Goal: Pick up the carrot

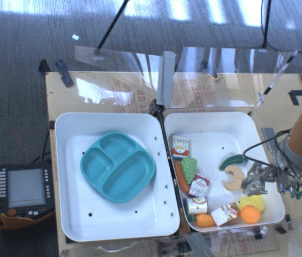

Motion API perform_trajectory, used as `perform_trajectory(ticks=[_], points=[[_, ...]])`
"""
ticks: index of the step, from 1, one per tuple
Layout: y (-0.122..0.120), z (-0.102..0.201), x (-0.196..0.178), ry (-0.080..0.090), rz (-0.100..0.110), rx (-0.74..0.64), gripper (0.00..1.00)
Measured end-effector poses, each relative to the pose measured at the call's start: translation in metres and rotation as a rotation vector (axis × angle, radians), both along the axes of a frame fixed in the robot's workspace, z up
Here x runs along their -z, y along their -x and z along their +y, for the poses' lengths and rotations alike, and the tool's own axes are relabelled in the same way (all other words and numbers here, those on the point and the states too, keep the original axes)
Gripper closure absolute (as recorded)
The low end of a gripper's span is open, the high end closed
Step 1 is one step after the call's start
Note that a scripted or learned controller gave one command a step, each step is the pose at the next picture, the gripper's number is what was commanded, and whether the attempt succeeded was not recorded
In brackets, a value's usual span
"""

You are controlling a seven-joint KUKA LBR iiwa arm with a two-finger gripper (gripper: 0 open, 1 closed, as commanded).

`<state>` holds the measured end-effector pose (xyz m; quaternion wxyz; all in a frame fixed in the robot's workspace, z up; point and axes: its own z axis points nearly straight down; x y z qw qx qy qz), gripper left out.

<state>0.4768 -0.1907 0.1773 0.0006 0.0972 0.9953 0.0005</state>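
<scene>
The carrot (pixel 181 178) is a slim orange stick lying along the left wall of the right bin (pixel 210 123). A green leafy piece (pixel 189 169) rests against its right side, and a small red-and-white carton (pixel 199 186) touches its lower end. My gripper (pixel 256 185) hangs over the right side of the same bin, well to the right of the carrot and apart from it. It sits just above a yellow toy (pixel 254 202) and beside a tan curved piece (pixel 233 178). Nothing shows in its grasp.
A teal divided plate (pixel 118 166) lies in the left bin (pixel 65 143). The right bin also holds a juice box (pixel 180 146), a green pod (pixel 231 161), a can (pixel 196 205), an orange ball (pixel 250 214) and other small packs. A teach pendant (pixel 22 189) sits left of the bench.
</scene>
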Motion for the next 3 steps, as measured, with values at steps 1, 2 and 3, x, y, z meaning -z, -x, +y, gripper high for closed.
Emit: perform_trajectory(ticks=[1, 2, 3], points=[[-0.002, -0.019, 0.022, -0.001, 0.003, -0.116, 1.0], [-0.001, -0.019, 0.01, 0.0, -0.001, -0.425, 1.0], [-0.001, -0.019, 0.01, 0.0, -0.001, -0.424, 0.0]])
